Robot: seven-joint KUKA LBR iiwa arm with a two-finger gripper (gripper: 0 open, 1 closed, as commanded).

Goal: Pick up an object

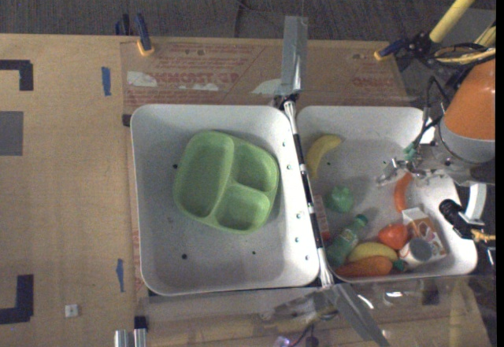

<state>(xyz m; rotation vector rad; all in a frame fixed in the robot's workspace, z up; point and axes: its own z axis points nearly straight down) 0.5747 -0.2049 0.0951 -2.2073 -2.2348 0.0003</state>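
The end effector [402, 172] hung over the right bin [370, 121], above bare floor beside an orange crescent [401, 192]; whether it was open could not be told. Nothing appeared lifted: the banana [321, 152] and the other toys lay in the bin, so the pick looked undone.

Green tray [227, 180] in left bin [157, 255]

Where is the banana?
The banana lies in the right bin, near its top-left corner, close to the wall shared with the left bin. A small green toy sits just below it.
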